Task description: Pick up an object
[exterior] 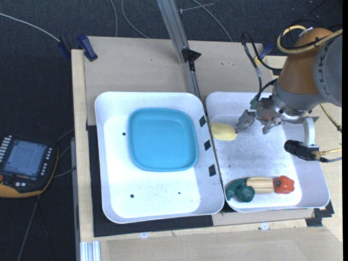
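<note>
My end effector (256, 121) hangs over the upper part of the right bin (321, 192), fingers spread apart with nothing between them. A pale yellow object (223, 131) lies just beside its left finger, near the bin's left wall. Along the bin's near edge lie a green object (241, 191), a tan piece (261, 185) and a red one (283, 184). The left bin (111, 145) holds a blue plate (162, 139).

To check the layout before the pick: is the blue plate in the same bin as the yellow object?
No, the blue plate lies in the left bin, while the yellow object lies in the right bin.
</note>
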